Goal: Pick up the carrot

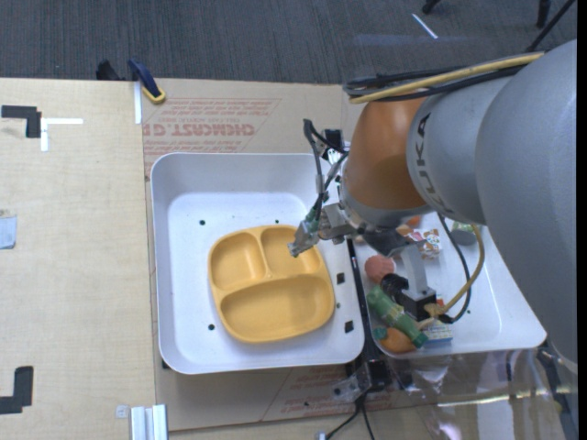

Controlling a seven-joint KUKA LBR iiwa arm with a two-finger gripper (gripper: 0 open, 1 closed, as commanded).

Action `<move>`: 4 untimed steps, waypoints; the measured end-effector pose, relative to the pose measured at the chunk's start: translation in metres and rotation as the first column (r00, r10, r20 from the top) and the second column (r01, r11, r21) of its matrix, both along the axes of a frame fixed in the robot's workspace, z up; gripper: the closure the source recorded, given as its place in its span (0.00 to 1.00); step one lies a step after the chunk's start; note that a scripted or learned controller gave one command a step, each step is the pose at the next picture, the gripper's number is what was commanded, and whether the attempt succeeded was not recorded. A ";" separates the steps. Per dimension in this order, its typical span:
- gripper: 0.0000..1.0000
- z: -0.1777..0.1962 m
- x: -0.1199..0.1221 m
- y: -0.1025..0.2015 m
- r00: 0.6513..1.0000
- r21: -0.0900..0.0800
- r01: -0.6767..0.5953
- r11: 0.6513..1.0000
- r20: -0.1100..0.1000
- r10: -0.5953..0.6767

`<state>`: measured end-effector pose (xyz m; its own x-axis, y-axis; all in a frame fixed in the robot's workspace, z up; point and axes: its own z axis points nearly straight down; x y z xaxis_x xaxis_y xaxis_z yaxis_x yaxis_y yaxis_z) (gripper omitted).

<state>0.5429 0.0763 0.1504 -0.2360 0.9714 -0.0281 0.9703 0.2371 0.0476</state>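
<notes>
Near edge first: the view-right bin (500, 314) is holding a cluster at its near end, close to the divider btwn bins. The carrot (395, 341) is lying there, orange, nearest of the lot, touching a green item (393, 313) that is lying aslant just behind it. A small blue item (440, 335) is sitting just beside both, on the view-right side. Farther back in the same bin a pink round item (379, 267) is resting near the divider, and a small printed packet (427, 238) is lying beyond it, partly under the arm (495, 136).

The view-left bin (183, 209) is holding one yellow divided plate (275, 305), w/ one large compartment near and two small ones far. The claw (304, 243) is hanging over the far view-right small compartment, at its rim; contact w/ plate: cannot tell. Claw state: cannot tell, too small and dark. The claw is well apart from the carrot, in the other bin.

Beyond the bins, printed cardboard (211, 122) is lying on the tabletop (73, 273), w/ a blue-and-yellow clamp (147, 81) sitting at its far corner.
</notes>
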 end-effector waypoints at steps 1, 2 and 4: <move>0.00 -0.006 0.008 0.009 0.999 0.007 0.033 0.999 0.000 -0.033; 0.00 -0.008 0.018 0.016 0.989 0.017 0.148 0.989 -0.004 -0.148; 0.00 -0.057 -0.026 0.081 0.996 0.017 0.084 0.996 -0.043 -0.083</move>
<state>0.5172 0.1572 0.0937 -0.1542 0.9880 -0.0011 0.9880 0.1542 0.0104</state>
